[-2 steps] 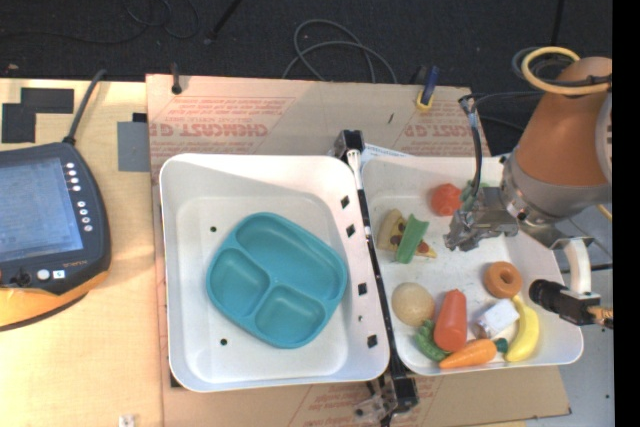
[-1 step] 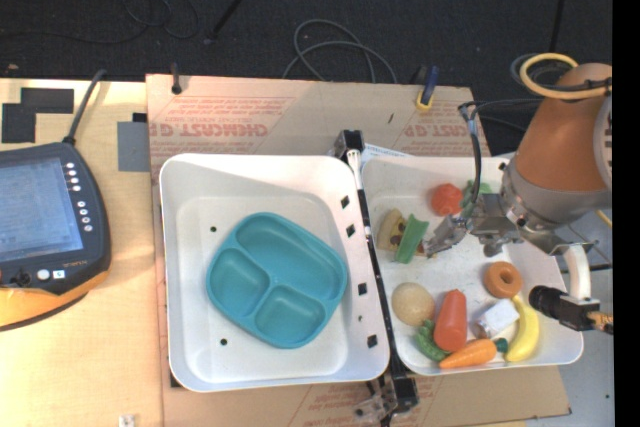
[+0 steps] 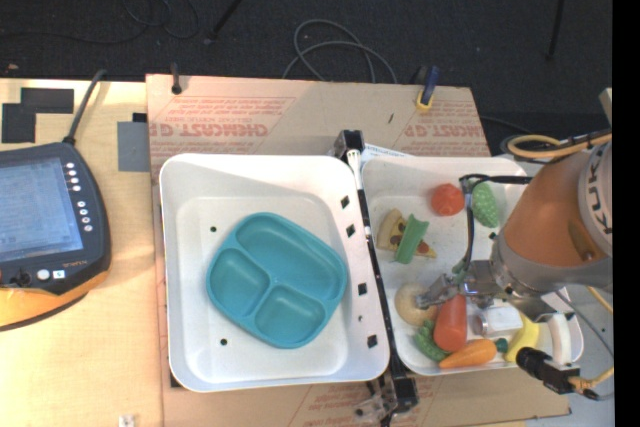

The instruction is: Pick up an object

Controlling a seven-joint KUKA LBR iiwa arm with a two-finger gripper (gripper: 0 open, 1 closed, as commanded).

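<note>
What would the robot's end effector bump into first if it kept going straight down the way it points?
Probably the red toy right under the end effector in the right bin. The orange carrot and a green piece lie just beyond it. Depth is hard to judge from above, so this is a guess.

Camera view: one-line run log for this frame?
gripper: low in right bin | over red toy | grasp: unconfirmed | teal tray: left bin

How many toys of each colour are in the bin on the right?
Red: 2, a round tomato and a long red piece
Green: 3, a bumpy green piece, a flat green strip, a dark green piece
Orange: 1, a carrot
Yellow: 1, a yellow piece
Tan: 2, a wedge, a round cream piece
Total: 9 that I can tell apart.
</note>
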